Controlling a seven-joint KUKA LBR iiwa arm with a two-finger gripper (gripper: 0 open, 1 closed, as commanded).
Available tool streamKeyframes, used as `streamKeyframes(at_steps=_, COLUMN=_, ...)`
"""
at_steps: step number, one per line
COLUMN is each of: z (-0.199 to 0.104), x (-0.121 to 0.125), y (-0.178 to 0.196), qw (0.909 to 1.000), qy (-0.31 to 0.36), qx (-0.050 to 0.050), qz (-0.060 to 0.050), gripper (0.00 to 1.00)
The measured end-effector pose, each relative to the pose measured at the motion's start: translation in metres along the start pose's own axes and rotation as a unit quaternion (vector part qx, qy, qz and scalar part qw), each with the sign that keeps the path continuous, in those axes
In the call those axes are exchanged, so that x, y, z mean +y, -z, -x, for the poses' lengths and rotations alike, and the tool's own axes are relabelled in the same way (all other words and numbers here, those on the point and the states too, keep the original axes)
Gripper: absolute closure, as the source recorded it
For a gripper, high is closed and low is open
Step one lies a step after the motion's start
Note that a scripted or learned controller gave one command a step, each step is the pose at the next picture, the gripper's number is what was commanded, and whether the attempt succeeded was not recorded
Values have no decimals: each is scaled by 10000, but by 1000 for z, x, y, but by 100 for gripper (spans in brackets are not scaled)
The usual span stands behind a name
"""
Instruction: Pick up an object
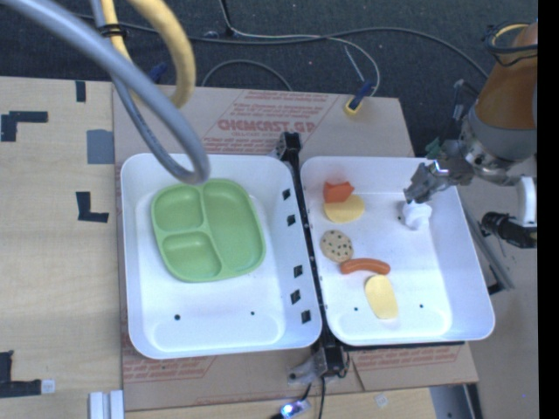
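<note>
The right bin (454,260) holds several small items. A red-orange piece (338,189) rests against a yellow round piece (345,209) at the back left. In front of them lie a speckled cookie (335,246), a red sausage (364,266) and a pale yellow piece (381,298). A small white object (417,215) lies near the bin's back right. My gripper (422,188) hangs at the end of the arm (502,112), just above and touching or nearly touching that white object; I cannot tell which.
In the left bin (210,326) sits a green divided tray (208,230). A grey hose (131,85) and a yellow hose (162,24) cross the upper left and reach over that bin's back edge. A black divider (301,243) runs between the bins.
</note>
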State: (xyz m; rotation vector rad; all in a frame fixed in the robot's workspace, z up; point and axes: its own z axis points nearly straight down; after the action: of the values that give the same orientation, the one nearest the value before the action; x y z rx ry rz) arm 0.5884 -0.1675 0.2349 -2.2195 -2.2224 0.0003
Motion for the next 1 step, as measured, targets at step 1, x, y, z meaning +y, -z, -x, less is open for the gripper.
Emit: streamKeyframes(at_steps=1, z=-45, x=-12, y=6, qw=10000, qy=4, qx=0, qz=-4, gripper=100)
